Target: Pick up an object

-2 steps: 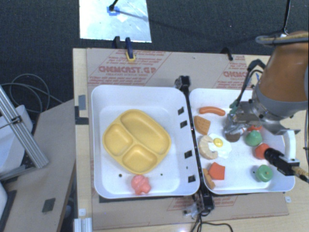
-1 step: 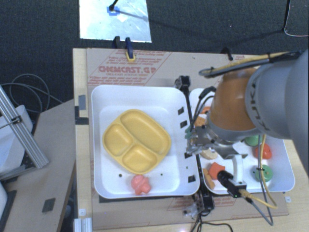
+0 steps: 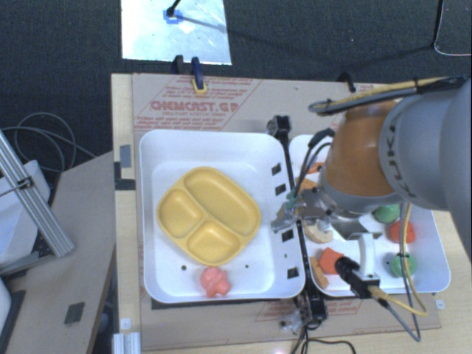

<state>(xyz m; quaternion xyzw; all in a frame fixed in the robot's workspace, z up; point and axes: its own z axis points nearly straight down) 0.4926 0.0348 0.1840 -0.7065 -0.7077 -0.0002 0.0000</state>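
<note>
- Objects to pick lie mostly in the right bin, where the arm hangs low over the near-left part of the pile.
- Gripper sits at the divide between the two bins, just beside a pale round item; from where I stand the wrist hides its business end, so I cannot tell how the jaws are set or whether anything is in them.
- My read is that this is the reach-and-grasp step, with nothing visibly lifted yet.
- Next move, I would judge, calls for a clean closure on one item and a straight lift clear of the bin wall, since the pieces are crowded and the rim is close.
- Right bin holds an orange-red piece near the front, a green item, a red-orange ball beside it, and another green piece further front.
- Left bin holds a yellow divided tray lying flat in the middle, its three compartments bare.
- Pink lumpy toy rests just in front of the tray, near the bin's front wall, apart from the tray.
</note>
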